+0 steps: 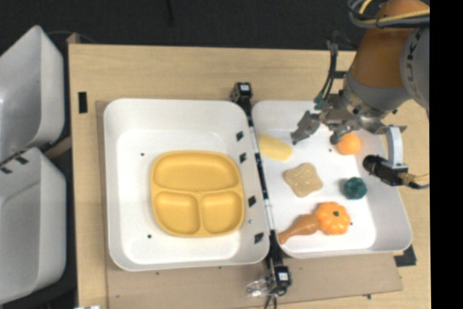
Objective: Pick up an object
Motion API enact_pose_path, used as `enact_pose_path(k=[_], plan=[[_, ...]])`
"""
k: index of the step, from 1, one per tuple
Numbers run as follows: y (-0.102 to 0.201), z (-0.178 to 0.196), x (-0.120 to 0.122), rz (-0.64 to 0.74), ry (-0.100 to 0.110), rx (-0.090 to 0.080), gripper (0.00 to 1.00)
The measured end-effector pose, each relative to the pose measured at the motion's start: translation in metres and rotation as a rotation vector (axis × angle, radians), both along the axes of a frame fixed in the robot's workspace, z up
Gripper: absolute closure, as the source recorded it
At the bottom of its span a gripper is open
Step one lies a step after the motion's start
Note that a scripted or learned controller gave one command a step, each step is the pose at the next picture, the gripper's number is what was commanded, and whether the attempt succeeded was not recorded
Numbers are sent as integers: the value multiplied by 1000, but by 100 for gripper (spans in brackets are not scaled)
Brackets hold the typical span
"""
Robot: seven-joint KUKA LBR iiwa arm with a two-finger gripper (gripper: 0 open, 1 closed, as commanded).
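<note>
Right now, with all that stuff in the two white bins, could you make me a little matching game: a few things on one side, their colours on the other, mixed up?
Things:
1. divided tray in the left bin
2. small ball beside the claw
3. round knob-like piece
4. flat square piece

Colours:
A. dark green
B. tan
C. yellow
D. orange

Pairs: 1-C, 2-D, 3-A, 4-B

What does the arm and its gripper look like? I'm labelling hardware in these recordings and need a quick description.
The arm is a rounded orange segment above a grey wrist, with looped grey and yellow cables on top and a thin cable running down its left side. The gripper is dark grey metal with blocky parts. A white bracket carrying a black cylindrical piece sticks out below the wrist.
</note>
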State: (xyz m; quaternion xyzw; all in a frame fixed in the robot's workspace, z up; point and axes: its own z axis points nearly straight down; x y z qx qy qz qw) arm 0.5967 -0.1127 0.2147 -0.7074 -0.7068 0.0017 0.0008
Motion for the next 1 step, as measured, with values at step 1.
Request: enact_pose_path(k=[1], plan=[[-3,-44,5,-3,-1,0,0]])
